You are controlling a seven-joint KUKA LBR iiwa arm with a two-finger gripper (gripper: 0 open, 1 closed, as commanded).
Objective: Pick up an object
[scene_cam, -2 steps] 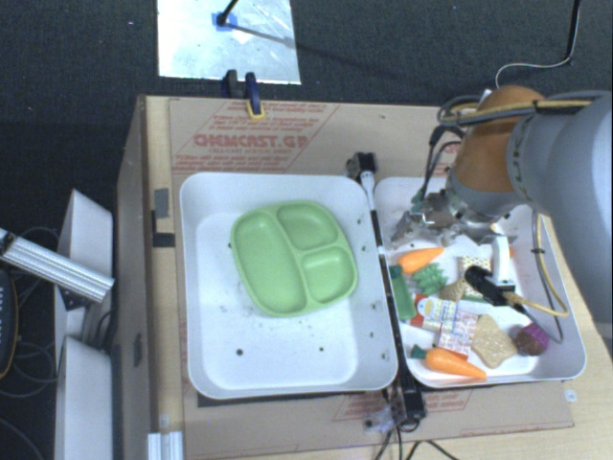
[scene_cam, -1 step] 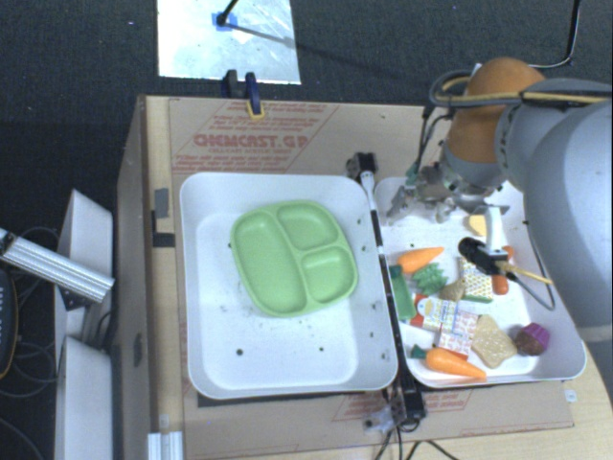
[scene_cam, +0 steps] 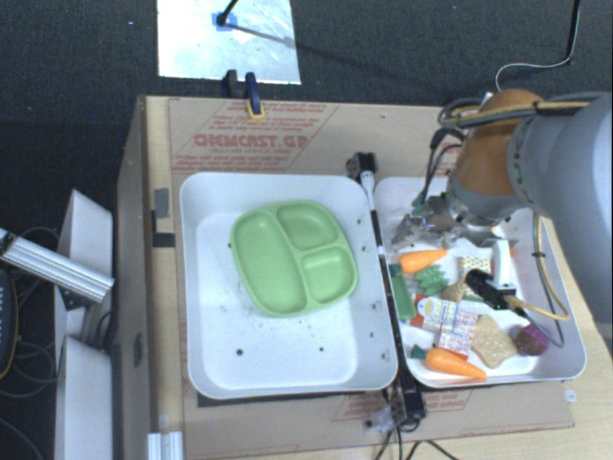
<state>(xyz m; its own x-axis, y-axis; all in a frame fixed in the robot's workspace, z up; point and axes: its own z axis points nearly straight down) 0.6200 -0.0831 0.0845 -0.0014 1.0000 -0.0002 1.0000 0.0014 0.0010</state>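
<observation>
Grey arm (scene_cam: 565, 156) has its gripper (scene_cam: 428, 224) over the right bin (scene_cam: 573, 349), near a carrot (scene_cam: 421, 259) (can't tell if it's open or closed).

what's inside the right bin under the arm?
Seen in the right bin: one carrot mid-bin, a second carrot at the near wall, a cracker, a purple piece. The arm covers the bin's far part; anything under it is hidden.
</observation>
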